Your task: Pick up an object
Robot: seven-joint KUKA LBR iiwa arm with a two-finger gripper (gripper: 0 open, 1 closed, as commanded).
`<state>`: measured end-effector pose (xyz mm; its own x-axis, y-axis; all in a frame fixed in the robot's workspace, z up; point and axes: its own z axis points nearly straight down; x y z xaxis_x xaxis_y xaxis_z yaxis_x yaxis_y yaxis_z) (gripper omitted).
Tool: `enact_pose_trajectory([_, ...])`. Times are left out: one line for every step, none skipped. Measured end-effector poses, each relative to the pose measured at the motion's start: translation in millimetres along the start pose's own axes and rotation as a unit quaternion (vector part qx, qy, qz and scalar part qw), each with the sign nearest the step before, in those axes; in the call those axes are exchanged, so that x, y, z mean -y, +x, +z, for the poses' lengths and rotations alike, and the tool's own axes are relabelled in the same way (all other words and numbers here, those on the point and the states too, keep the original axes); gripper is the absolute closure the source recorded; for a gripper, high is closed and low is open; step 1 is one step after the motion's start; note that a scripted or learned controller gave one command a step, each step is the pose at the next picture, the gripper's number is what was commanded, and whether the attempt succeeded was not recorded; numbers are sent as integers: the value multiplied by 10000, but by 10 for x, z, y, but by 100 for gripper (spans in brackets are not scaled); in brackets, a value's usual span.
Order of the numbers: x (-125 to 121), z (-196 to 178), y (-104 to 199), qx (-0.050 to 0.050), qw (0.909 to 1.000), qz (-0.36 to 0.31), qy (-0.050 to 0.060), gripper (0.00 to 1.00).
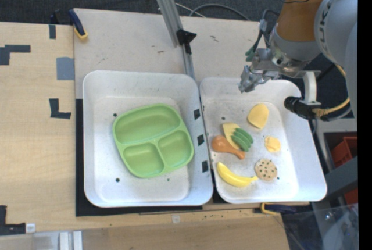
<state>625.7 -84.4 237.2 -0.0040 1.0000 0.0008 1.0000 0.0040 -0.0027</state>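
Bench front edge (174, 221): pale wood strip nearest the camera, with a small yellow clip (268, 208) poking out under the right bin.
Left bin (93, 127): shallow white tray holding one green divided plate (153, 140), three compartments, lying flat and turned at a slant; nothing lies in the plate's compartments.
Right bin (308, 167): shallow white tray touching the left bin along its inner wall; it holds toy foods, all apart from the gripper.
Banana (234, 176): yellow, lying along the near side of the right bin.
Cookie (266, 170): round, brown-speckled, just beside the banana's right end.
Drumstick (227, 146): orange-brown, lying behind the banana, touching the corn.
Corn (238, 136): yellow piece with green husk, near the bin's middle.
Small yellow piece (272, 143): right of the corn; its kind is hard to make out.
Larger yellow piece (258, 115): farthest food in the bin, rounded; its kind is unclear too.
Gripper (250, 81): hangs over the far left corner of the right bin, well apart from the foods; whether its fingers are spread or pressed together cannot be told, as they blur into a dark grey mass.
Arm (311, 10): grey with orange band, cut off by the frame's right and top edges.
Metal pole (165, 2): slants up from between the bins, cut off at the top.
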Motion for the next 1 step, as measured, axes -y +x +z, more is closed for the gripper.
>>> enact_pose_trajectory([256, 97, 504, 3, 10000, 12, -5, 100])
